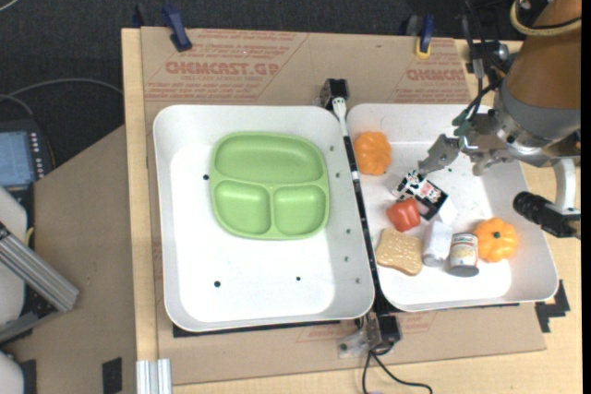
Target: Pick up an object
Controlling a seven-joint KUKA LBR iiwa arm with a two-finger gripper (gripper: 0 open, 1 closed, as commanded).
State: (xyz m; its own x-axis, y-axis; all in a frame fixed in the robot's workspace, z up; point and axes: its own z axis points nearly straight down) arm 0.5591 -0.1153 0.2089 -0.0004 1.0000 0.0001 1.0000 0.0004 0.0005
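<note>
Black-and-white toy [423,192] in right bin [536,286], just below-left of pincer [441,154], pincer's spread unclear

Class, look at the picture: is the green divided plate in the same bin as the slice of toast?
No: the green plate lies in the left bin, the toast in the right bin.

Even, bright overhead light is cast; the white bins [175,198] near the gripper [441,158] are nearly washed out. Shadows are soft. The arm [545,69] is slightly blurred.
</note>
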